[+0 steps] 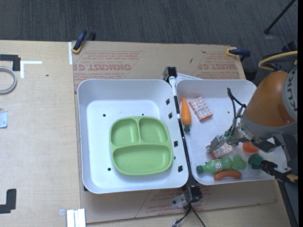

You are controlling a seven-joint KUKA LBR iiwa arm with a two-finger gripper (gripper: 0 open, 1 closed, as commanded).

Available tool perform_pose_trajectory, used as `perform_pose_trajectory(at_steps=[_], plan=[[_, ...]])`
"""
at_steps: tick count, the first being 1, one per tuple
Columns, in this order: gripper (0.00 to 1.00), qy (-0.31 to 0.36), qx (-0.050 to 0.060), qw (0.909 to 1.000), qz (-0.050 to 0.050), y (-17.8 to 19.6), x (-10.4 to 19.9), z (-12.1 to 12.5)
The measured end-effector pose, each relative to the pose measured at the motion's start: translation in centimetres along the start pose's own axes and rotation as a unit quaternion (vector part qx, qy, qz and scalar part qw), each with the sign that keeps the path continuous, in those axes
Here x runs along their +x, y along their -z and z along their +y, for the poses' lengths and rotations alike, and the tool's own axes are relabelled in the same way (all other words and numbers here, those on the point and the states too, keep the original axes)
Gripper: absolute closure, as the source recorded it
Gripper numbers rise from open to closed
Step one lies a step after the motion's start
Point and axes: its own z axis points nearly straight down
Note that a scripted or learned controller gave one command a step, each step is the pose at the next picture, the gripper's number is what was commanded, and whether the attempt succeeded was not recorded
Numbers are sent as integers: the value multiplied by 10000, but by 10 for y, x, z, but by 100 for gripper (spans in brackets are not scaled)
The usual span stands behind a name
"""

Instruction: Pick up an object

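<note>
Currently the gripper sits low in the right bin, directly over a small red-and-white packet. Finger spread cannot be determined. The green bottle lies just below, long axis running left-right.

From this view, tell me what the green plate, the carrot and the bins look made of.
Green plate: probably moulded plastic, with a matte, even light-green surface and three pressed compartments.
Carrot: likely toy plastic or rubber, with a smooth uniform orange body and a green tip; the exact material cannot be told.
Bins: seemingly thin white plastic, slightly glossy, with rounded corners.
</note>
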Motion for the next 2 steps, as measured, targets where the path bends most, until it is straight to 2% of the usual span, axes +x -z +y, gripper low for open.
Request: perform_pose_trajectory(at_steps=[1,2], plan=[[100,-14,-11,10000,-8,10,-1,1],[100,769,-11,9970,-11,137,58,0]])
